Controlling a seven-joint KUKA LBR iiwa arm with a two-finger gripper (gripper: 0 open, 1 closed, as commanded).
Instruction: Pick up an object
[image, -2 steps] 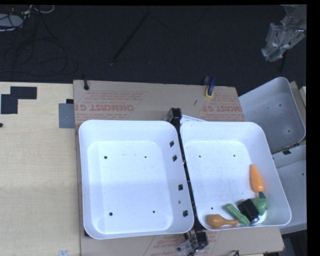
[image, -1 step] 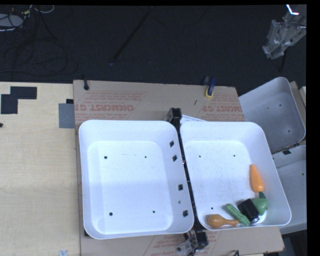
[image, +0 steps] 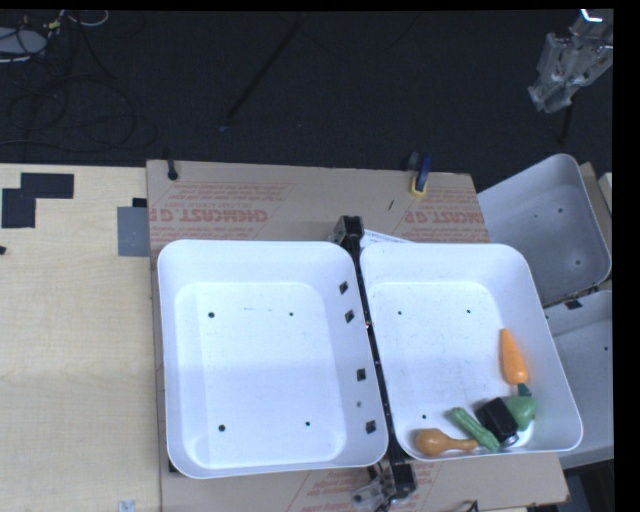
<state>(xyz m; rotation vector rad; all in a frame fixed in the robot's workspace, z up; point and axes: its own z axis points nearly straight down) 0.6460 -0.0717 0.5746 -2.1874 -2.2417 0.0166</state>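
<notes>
The right bin (image: 440, 270) holds several small objects in its near right corner. An orange carrot-shaped piece (image: 512, 357) lies along the right wall. A black block (image: 497, 420) rests on a green piece (image: 476, 427), with another green piece (image: 522, 408) beside it. A yellow-orange pear-shaped toy (image: 441, 441) lies at the front wall. My gripper (image: 566, 70) hangs high at the top right, well away from both bins and far above the objects.
The left bin (image: 190, 270) sits beside the right one, joined by a black clamp strip (image: 360, 330). A brown cardboard sheet (image: 300, 205) lies under both bins. A grey metal plate (image: 545, 225) stands at the right.
</notes>
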